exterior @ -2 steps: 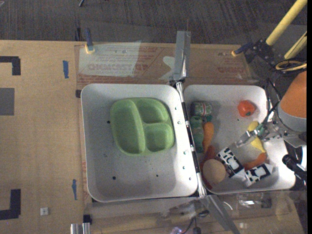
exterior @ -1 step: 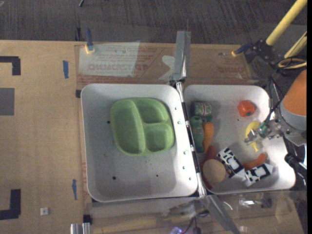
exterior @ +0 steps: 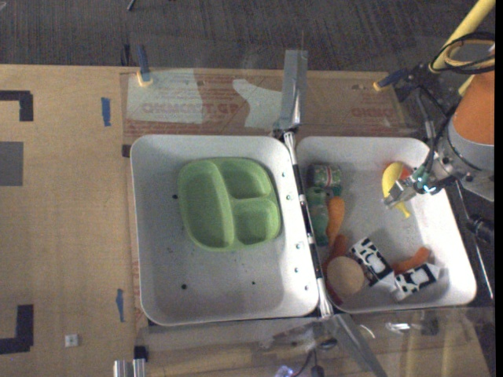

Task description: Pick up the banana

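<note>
Yellow curved banana (exterior: 391, 178) sits in the right shallow white bin (exterior: 464, 289), upper-right area, near the back wall. Tool (exterior: 402, 197) is just beside it, at its lower-right edge, possibly touching (too blurred to confirm). Can't tell whether the tool's tips are apart or together, and nothing visibly sits between them.

Grey arm with the orange band (exterior: 478, 120) comes in from the right, over the bin's right rim. Yellow and black cables (exterior: 464, 42) trail above it.

Rest of the right bin: a green ridged toy (exterior: 322, 177) along the left wall, an orange carrot-shaped piece (exterior: 335, 214) below it, a tan round egg-like object (exterior: 344, 275) at the lower left, a black-and-white patterned item (exterior: 385, 269) beside that, and a second orange piece (exterior: 412, 261) lying on it.

Left shallow white bin (exterior: 157, 289) holds a light green divided plastic plate (exterior: 228, 203) (three compartments), set toward the upper middle.

Table (exterior: 63, 234) is light wood-coloured board with black corner markers, blue tape bits and a clear taped patch behind the bins. Dark carpet floor (exterior: 236, 14) beyond the back edge.
</note>
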You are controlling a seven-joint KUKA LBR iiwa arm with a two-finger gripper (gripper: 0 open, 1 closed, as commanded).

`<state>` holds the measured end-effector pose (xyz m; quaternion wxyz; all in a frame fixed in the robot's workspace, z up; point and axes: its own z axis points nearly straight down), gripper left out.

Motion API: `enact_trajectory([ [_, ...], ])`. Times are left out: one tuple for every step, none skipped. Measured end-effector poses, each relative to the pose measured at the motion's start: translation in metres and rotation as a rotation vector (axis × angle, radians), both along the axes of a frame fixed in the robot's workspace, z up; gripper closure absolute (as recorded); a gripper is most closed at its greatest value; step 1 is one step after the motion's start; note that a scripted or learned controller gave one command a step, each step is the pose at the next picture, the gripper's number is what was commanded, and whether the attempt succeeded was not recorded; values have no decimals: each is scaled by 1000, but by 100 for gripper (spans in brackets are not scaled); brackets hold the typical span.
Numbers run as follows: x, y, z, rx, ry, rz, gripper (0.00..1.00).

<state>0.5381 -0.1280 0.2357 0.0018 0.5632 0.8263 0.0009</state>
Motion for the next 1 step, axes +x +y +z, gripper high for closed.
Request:
enact_trajectory([
  [-19,48,17,1,4,28,100],
])
